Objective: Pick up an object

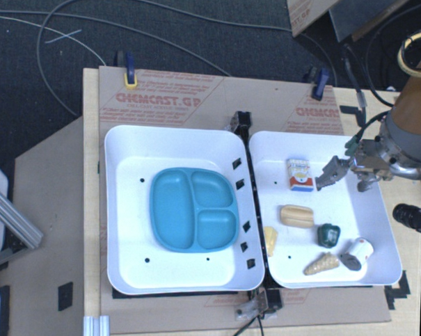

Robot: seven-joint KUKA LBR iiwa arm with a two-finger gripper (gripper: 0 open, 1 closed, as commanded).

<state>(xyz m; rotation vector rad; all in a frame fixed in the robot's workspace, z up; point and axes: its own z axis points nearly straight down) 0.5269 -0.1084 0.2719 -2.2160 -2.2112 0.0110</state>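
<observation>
Gripper over the right bin's far right corner, fingers apparently spread, nothing between them. Small carton just left of it. Bread roll mid-bin; green piece, cone near front edge. Blue tray centred in left bin.

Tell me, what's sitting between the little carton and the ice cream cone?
In the camera view, the tan bread roll lies between the small carton and the cone.
</observation>
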